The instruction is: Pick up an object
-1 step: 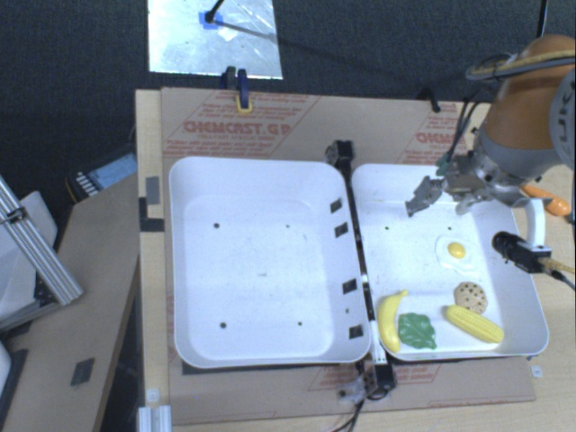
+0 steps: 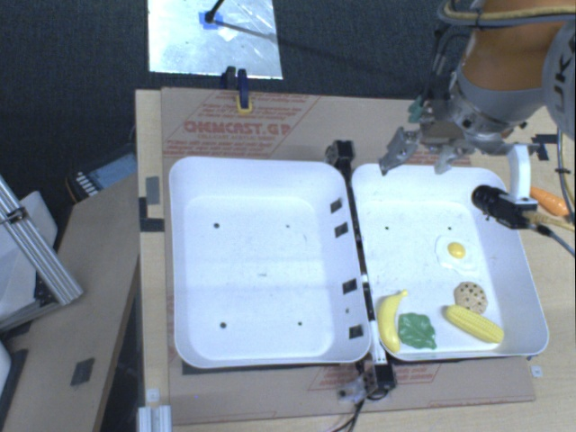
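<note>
Yellow toy food lies along the near edge of the right bin (image 2: 531, 318): a banana (image 2: 390, 319) by the divider, a green leafy piece (image 2: 418, 331) touching it, a corn cob (image 2: 474, 324) to the right. Just beyond sit a cookie (image 2: 470, 295) and a fried egg (image 2: 455, 252). All look light, stiff and smooth; the corn cob, lying apart, seems best gripped across its middle. Farthest, the tool (image 2: 420, 157) hangs over the bin's far rim, fingers spread, holding nothing.
</note>
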Controlling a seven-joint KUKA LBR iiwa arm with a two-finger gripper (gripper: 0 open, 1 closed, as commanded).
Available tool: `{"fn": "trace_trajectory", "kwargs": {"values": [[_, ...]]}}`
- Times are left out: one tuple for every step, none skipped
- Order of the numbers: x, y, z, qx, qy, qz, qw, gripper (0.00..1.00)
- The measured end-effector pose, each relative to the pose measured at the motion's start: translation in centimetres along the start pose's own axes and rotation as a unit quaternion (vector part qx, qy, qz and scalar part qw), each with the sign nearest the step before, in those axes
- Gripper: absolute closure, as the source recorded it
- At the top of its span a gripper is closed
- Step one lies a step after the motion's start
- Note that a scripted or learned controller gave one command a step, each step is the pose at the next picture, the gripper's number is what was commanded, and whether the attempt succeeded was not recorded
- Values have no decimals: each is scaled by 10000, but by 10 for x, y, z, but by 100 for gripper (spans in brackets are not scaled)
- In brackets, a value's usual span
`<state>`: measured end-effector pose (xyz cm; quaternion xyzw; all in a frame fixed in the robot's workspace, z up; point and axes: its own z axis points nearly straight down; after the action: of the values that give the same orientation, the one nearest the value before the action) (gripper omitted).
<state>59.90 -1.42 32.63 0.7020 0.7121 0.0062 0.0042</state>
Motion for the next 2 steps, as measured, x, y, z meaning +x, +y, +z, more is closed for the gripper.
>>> {"fn": "trace_trajectory", "kwargs": {"values": [[81, -19, -85, 14, 7, 2, 10000, 0], [160, -72, -218, -12, 28, 2, 10000, 0]]}}
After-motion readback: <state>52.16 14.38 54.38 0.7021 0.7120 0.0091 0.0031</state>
